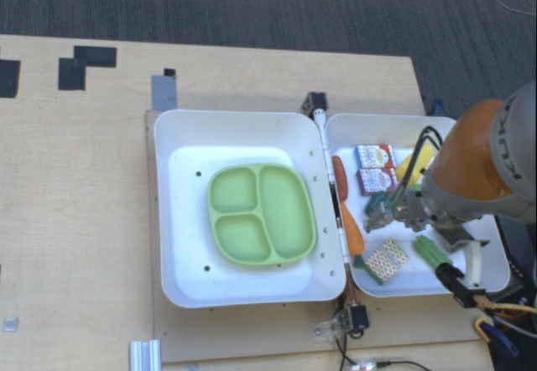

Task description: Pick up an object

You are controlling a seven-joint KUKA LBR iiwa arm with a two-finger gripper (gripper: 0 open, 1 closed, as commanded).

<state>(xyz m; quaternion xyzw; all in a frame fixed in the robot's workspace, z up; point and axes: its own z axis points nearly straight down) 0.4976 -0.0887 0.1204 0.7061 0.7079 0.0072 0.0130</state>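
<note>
Currently arm (482, 159) bent low over right bin (495, 277); jaws' state indiscernible.

Two bins side by side on the desk (75, 218), with the left bin (180, 193) as the landmark.

A divided plate (262, 214) lies in the middle of the left bin. The right bin (495, 277) touches its right wall. Just past that wall a sausage (339, 178) lies toward the back and a carrot (353, 231) in front of it. Further right, two small cartons (374, 168) sit at the back, a patterned packet (386, 259) lies near the front, and the claw (379, 211) hangs between them, above the bin floor.
</note>
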